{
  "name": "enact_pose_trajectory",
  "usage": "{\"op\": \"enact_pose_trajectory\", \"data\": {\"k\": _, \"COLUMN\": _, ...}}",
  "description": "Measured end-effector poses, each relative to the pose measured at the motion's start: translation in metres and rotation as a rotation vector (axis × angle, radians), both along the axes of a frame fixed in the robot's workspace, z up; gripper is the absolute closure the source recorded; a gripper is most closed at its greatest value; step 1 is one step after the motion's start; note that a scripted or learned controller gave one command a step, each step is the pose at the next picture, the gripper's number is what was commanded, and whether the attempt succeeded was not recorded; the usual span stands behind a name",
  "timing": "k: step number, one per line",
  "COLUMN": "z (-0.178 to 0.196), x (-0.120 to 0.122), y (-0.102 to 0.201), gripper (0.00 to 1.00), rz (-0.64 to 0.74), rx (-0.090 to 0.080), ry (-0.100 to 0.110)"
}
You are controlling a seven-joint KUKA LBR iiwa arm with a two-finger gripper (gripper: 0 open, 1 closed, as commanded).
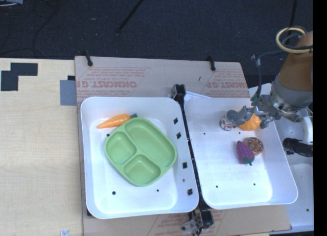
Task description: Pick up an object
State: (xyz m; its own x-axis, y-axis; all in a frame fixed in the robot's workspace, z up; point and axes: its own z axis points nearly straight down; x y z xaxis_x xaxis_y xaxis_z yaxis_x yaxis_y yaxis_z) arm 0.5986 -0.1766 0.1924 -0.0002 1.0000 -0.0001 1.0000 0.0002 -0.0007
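My gripper reaches in from the right over the far part of the right bin. An orange toy lies right under it, touching or nearly touching it. A small white and red round object sits just left of the gripper's tip. Nearer the front lie a purple toy vegetable and, beside it on the right, a round pink-and-brown donut-like toy. In the left bin a green divided plate lies flat, and an orange carrot rests behind it.
A black divider runs between the two bins. The arm's grey body with its orange band stands over the right bin's far right corner. A black fitting sticks out by the right rim.
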Motion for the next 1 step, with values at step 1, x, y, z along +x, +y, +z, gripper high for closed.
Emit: {"op": "enact_pose_trajectory", "data": {"k": 1, "z": -0.0440, "x": -0.0027, "y": 0.0052, "gripper": 0.00, "rz": 0.001, "rx": 0.002, "ry": 0.006}}
